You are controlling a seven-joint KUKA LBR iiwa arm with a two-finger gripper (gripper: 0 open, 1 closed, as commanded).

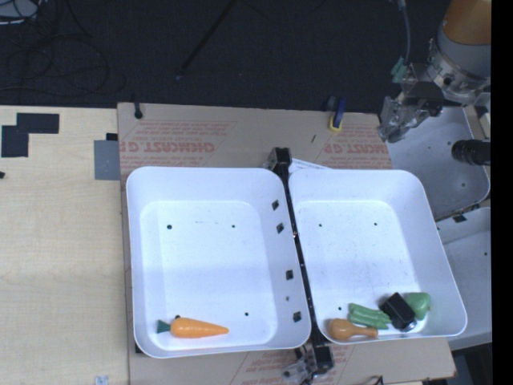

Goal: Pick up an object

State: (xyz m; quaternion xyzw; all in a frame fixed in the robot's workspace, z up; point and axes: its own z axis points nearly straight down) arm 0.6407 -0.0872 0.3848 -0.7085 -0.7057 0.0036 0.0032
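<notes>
An object for picking has not yet been taken: the jaws [398, 123] are seen at the upper right, beyond the far corner of the right bin [433, 215] and well apart from everything in it, and whether they stand apart or together cannot be told. Above them the grey wrist and orange band of the arm [465, 30] are seen. The approach appears not yet begun. In the right bin's near corner a small cluster is found: a black block [398, 310] touching a green vegetable [368, 316] and a green piece [418, 301], with a tan gourd [349, 330] just beside. In the left bin [136, 215] an orange carrot [195, 327] lies alone, near the front wall. A target must be chosen next; the isolated carrot is judged the easier grasp, though farther to reach.
</notes>
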